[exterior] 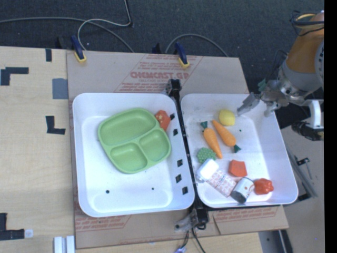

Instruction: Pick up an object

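While above the bin's corner, end effector (256,104) near lemon (227,118), apart

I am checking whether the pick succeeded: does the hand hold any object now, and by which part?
Nothing is held. The hand is at the right bin's far right corner with no object between its fingers; the lemon lies apart from it.

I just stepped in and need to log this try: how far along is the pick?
Nothing looks picked yet. The two-finger gripper hangs over the far right corner of the right white bin, nothing visible between its fingers. Nearest it lies the small yellow lemon-like toy, then the two orange toy carrots, all resting on the bin floor. Descending, closing on one object and lifting all remain.
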{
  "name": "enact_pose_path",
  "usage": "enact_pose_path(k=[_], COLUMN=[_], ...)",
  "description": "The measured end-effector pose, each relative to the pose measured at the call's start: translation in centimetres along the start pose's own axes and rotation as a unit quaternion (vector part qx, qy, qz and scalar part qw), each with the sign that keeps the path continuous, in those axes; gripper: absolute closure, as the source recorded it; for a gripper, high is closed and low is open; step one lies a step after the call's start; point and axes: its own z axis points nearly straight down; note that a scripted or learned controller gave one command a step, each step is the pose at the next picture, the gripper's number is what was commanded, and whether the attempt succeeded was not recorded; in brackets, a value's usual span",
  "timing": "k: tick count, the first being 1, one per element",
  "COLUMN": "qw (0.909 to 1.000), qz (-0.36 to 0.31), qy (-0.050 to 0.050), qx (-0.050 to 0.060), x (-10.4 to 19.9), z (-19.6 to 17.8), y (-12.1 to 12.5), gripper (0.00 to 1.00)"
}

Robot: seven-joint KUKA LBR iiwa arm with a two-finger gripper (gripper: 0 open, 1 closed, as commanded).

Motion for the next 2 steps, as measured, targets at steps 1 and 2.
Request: enact_pose_path(k=[1, 2], qw=[1.0000, 1.0000], qz=[-0.001, -0.001], qy=[0.001, 0.000], qx=[0.002, 0.001], x=[8.3, 8.2], z=[10.2, 9.1], y=[3.8, 3.9], gripper=[0.00, 1.00])
